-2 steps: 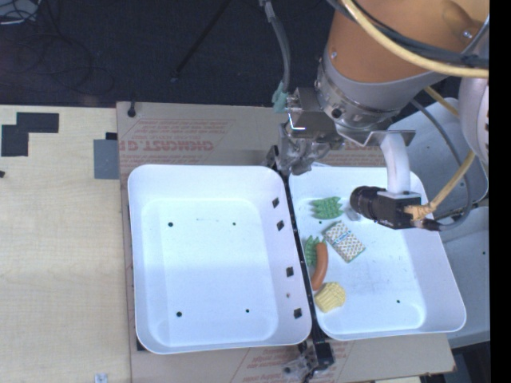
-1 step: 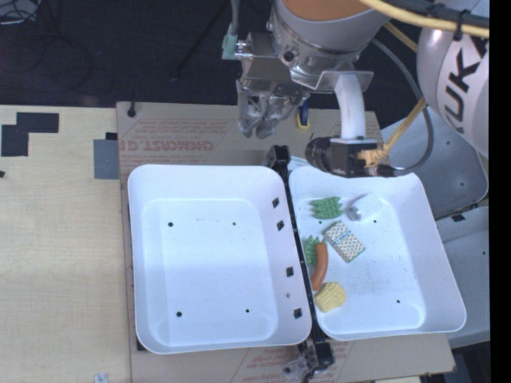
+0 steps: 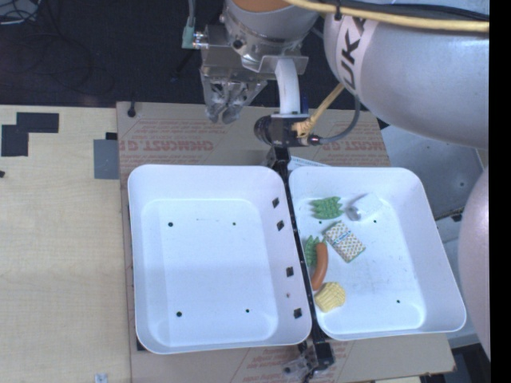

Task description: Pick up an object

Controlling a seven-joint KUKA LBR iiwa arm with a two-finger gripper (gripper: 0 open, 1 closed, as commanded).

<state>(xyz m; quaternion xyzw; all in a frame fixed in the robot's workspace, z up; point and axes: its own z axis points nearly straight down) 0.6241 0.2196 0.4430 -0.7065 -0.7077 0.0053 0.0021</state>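
My gripper (image 3: pixel 226 106) hangs high above the back edge of the left bin (image 3: pixel 144 183), over the cardboard. Its fingertips sit close together with nothing between them. The right bin (image 3: pixel 435 238) holds the objects along its left half: a green leafy piece (image 3: pixel 325 207), a small grey-white item (image 3: pixel 357 208), a checkered green-and-white block (image 3: pixel 345 241), an orange sausage-like piece (image 3: pixel 320 264) beside another green piece (image 3: pixel 310 250), and a yellow corn-like piece (image 3: pixel 330 297). All of them lie well to the right of and below the gripper.
A black divider with clips (image 3: pixel 287 238) runs between the two bins. Cardboard (image 3: pixel 168 138) lies under both bins on a pale wooden bench (image 3: pixel 56 238). The arm's large grey body (image 3: pixel 415 54) fills the upper right, with a yellow cable (image 3: pixel 383 14) across it.
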